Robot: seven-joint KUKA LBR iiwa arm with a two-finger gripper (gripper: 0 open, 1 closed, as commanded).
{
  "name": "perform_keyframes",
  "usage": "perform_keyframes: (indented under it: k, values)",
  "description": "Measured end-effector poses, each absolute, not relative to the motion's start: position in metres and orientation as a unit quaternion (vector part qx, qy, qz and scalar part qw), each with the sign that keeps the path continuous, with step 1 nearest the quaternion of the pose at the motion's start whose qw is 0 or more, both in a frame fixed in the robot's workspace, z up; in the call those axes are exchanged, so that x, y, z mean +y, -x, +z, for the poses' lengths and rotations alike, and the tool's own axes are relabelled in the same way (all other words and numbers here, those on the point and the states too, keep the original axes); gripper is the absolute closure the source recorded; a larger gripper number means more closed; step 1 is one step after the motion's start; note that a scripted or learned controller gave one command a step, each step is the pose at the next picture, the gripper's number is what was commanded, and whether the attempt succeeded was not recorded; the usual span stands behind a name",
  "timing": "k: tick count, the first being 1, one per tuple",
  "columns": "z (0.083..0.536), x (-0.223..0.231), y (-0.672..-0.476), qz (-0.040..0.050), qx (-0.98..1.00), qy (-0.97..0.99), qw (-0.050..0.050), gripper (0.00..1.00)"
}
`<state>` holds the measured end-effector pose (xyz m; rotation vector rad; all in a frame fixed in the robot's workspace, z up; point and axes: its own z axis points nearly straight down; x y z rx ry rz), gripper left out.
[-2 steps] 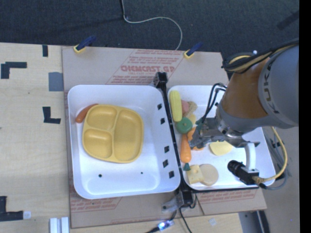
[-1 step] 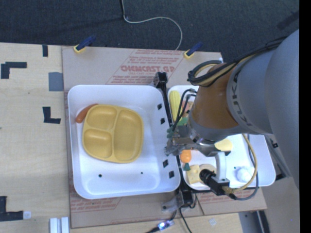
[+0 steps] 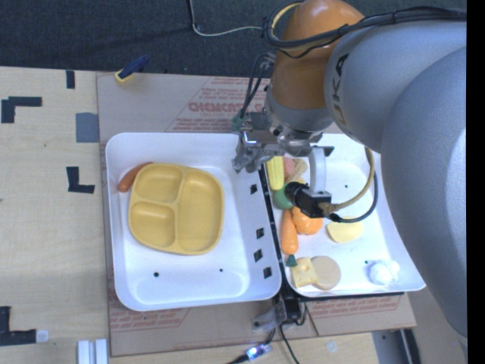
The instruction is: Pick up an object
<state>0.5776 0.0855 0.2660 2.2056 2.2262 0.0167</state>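
- My tool (image 3: 292,174) hangs low over the right shallow white plastic bin (image 3: 394,271), at its left wall beside the divider between the two bins; my grey arm with its orange band (image 3: 307,48) covers the bin's upper part.
- I cannot tell whether the tool is released or clenched; the wrist hides its tip.
- Objects I could pick lie just below the tool: a yellow toy corn cob (image 3: 275,171), a small green toy piece (image 3: 283,198), an orange toy carrot (image 3: 289,233) and a rounder orange toy (image 3: 308,222), all crowded together.
- Risk, as I judge it: these toys touch one another and sit against the wall, so closing here could pinch two at once, or nudge one aside and come up with nothing.
- Risk: a black cable (image 3: 356,207) loops beside the tool and could snag a toy.
- Further along that bin: a pale yellow rounded piece (image 3: 345,231), a tan flat disc (image 3: 326,271) touching a yellow block (image 3: 302,272), and a small white object (image 3: 381,271) near the right corner.
- The left shallow white plastic bin (image 3: 182,290) holds a yellow three-compartment plate (image 3: 176,208), with an orange-red sausage-shaped toy (image 3: 128,177) tucked at its upper left edge.
- Both bins rest on a cardboard sheet (image 3: 151,105) on the desk.
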Motion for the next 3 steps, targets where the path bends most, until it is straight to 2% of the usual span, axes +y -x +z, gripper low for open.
perform_keyframes:
  k: [1,2,3]
  values:
    - [0.34,0.121,-0.536,0.0027,0.71,-0.704,0.001,1.0]
    - [0.392,0.107,-0.488,0.0012,0.708,-0.706,0.0,1.0]
    - [0.398,0.108,-0.49,-0.0016,0.708,-0.706,0.0,1.0]
